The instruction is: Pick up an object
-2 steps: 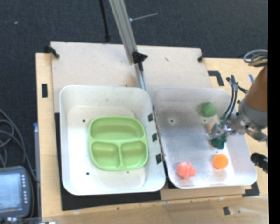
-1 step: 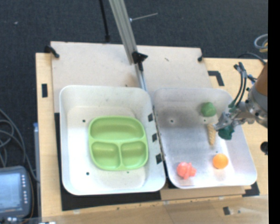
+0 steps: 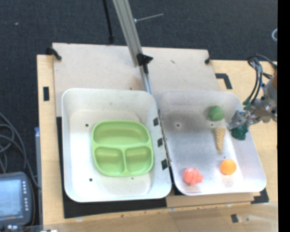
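Several small objects lie in the right bin (image 3: 246, 178). A green ball (image 3: 215, 113) sits at the back, with a tan cone (image 3: 219, 137) just in front of it. An orange ball (image 3: 227, 166) and a pink lumpy toy (image 3: 193, 176) lie near the front edge. My gripper (image 3: 239, 125) hangs over the bin's right rim, just right of the cone and the green ball. It is not touching any of them. Nothing shows in its grasp.
The left bin (image 3: 77, 129) holds a light green divided plate (image 3: 122, 147). A slanted metal pole (image 3: 130, 30) rises from the back between the bins. Cables (image 3: 257, 74) trail at the arm's wrist on the right.
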`<action>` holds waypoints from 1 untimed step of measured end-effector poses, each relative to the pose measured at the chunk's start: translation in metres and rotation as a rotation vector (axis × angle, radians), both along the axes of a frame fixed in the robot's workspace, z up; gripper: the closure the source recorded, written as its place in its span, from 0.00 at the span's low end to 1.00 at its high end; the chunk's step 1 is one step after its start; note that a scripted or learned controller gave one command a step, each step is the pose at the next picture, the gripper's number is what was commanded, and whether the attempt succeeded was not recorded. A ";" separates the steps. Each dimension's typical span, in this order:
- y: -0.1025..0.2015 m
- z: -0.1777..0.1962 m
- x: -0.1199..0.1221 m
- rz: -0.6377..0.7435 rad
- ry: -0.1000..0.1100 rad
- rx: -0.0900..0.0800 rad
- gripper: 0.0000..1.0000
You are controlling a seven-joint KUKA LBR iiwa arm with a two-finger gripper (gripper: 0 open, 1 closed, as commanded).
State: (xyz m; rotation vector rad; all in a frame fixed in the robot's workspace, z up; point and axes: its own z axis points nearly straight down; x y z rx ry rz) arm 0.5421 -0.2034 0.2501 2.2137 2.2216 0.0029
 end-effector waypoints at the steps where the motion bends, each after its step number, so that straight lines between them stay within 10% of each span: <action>1: 0.053 0.010 0.014 0.005 0.000 0.002 1.00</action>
